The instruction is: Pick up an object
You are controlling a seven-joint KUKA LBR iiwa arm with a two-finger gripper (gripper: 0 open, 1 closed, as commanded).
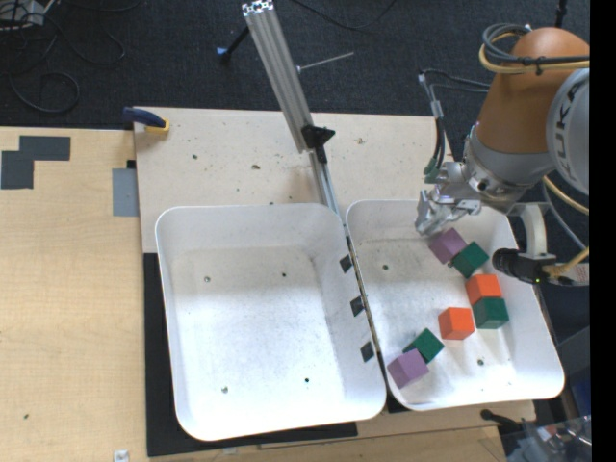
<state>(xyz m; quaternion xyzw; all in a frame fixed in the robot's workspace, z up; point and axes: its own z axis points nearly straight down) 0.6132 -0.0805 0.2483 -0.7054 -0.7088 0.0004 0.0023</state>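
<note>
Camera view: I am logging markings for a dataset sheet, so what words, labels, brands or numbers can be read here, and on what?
No readable text anywhere.
Checkered marker atop the slanted aluminium rail: a pattern, no characters.
Coloured blocks, such as the orange block, and the white bins: plain, unmarked.

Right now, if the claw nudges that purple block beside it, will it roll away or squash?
The purple block looks flat-faced and rigid, so it would probably slide rather than roll. It touches a green block, which would likely get shoved too.
</note>
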